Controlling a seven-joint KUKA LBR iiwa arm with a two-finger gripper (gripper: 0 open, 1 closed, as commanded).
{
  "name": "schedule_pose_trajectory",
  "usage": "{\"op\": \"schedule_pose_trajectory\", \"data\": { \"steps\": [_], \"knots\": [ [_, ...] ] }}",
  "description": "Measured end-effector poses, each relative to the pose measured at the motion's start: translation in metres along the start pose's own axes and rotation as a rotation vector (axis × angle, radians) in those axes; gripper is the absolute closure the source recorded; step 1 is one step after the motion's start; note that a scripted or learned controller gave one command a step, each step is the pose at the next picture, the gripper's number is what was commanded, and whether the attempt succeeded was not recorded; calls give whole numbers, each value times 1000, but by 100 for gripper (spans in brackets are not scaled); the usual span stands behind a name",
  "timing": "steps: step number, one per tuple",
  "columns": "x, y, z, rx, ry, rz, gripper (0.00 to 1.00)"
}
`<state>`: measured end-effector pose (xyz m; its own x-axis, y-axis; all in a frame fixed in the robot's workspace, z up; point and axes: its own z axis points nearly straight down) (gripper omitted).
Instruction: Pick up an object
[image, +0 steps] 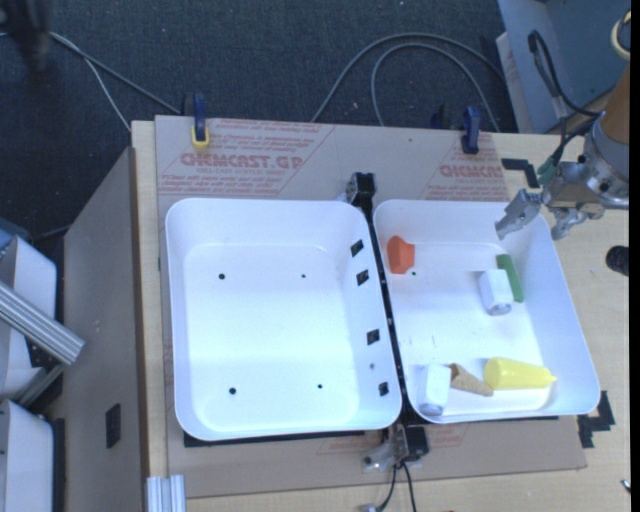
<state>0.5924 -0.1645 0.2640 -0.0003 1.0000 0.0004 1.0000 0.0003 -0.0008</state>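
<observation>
Nearest the camera, along the front wall of the right-hand shallow white plastic bin (572, 330), lie three things in a row: a small white cup-like piece (436, 386) on its side at the left, a tan cone-shaped piece (469, 379) just beside it, and a bright yellow, rounded, lemon-like plastic object (517, 374) tapering to a point on its right end. Farther back in the same bin a short white cylinder (494, 291) lies touching a slim green stick-like piece (510, 277), the green one on its right side. Near the bin's left wall, towards the back, sits a small orange block (400, 254), well apart from the others. Beside this bin, the left-hand shallow white bin (180, 300) shows four small dark dots on its floor, and black clips (358, 250) run down the seam between the two bins. Both bins rest on a brown cardboard sheet (260, 150) with red lettering, held by blue clamps (200, 120) at its rear edge. At the right, the grey two-finger gripper (540, 215) hangs over the back right corner of the right-hand bin, its fingers spread apart with nothing between them, well apart from the green stick and white cylinder below.
</observation>
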Motion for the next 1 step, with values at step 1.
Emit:
{"op": "schedule_pose_trajectory", "data": {
  "steps": [1],
  "knots": [
    [-3,-57,124,14,4,3,0]
  ]
}}
